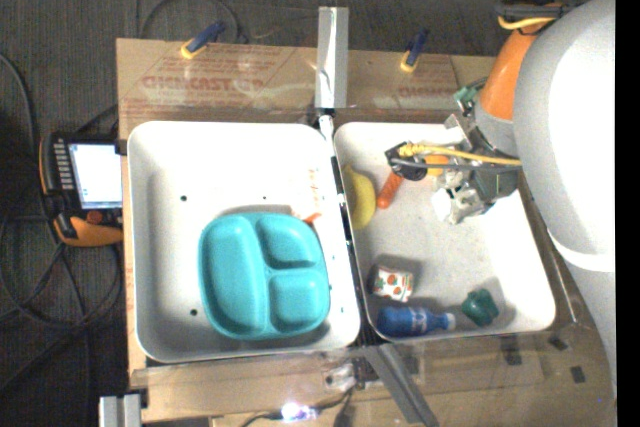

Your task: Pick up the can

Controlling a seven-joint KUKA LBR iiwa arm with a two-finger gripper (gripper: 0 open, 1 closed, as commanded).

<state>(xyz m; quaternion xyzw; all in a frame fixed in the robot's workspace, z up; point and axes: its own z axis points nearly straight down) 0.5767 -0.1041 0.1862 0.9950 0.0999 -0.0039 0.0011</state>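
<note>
Lying on its side below and to the left of the gripper [462, 200], well apart from it, near the front of the right-hand shallow white bin [520, 265]: the small white can with red printed label [393, 284], just beside a blue plastic bottle [415, 320], probably tipped there loosely with the rest. Reaching in from the right, grey arm bent low over the bin's back corner beside an orange carrot-shaped toy [390, 185]. Cannot tell how wide the gripper stands, with nothing visibly held.

Can [394, 284] beside blue bottle [415, 320]
</note>
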